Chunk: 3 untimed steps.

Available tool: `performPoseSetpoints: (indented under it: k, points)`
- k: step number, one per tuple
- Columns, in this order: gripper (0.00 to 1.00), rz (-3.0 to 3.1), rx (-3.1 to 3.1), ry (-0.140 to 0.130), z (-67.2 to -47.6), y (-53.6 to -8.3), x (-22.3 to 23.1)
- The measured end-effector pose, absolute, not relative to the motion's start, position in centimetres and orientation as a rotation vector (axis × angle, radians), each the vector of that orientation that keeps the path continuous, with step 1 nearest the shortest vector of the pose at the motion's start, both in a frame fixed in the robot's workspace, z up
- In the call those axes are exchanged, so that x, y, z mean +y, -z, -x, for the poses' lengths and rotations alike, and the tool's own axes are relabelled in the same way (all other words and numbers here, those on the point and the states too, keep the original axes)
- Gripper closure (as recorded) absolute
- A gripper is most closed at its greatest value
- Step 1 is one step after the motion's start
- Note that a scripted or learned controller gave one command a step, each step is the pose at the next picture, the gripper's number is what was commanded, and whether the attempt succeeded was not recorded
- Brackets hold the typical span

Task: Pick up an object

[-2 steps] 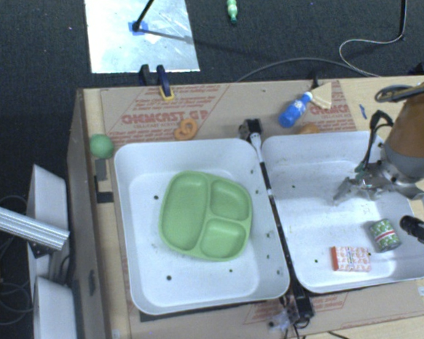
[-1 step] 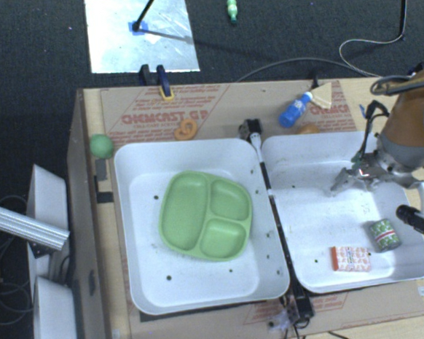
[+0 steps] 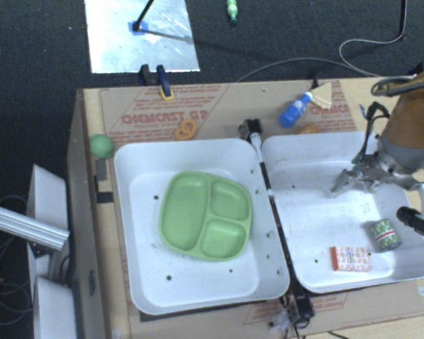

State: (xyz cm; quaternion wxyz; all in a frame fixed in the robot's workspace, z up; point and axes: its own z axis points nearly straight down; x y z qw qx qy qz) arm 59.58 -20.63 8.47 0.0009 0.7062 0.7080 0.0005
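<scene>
Pincer (image 3: 348, 181) is seen low over the right bin (image 3: 307, 267), near its back half, reached in from the right on the grey arm (image 3: 407, 142) with its orange band. Whether the pincer is open or closed cannot be told at this angle; nothing is seen between its tips.

Two loose items are noted in the right bin, toward its front right corner: a small can (image 3: 384, 235) with a green patterned label, lying on its side, and a flat red and white packet (image 3: 351, 259) just to the can's left and slightly forward. Both are well apart from the pincer.

In the left bin (image 3: 144, 280) a green tray (image 3: 205, 215) with three compartments is recorded, lying flat near the middle.

On the surface (image 3: 214, 103) behind the bins, a blue bottle (image 3: 295, 112) with a white cap is seen lying on its side, an orange ring-shaped item (image 3: 186, 128) further left, and a green ball (image 3: 101, 145) at the left bin's back left corner. A silver sheet (image 3: 141, 32) lies on the dark floor beyond.
</scene>
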Motion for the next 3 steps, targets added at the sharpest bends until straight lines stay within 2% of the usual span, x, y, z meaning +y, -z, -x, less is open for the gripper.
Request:
performPoseSetpoints:
  k: [1,2,3]
  points:
    - [0.0,-2.221,2.222,0.001,-48.7,-8.4,-20.7]
    - [1.0,-2.217,2.22,-0.003,-48.9,-9.5,-20.7]
    - [1.0,-2.213,2.221,-0.004,-53.9,-20.6,-20.6]
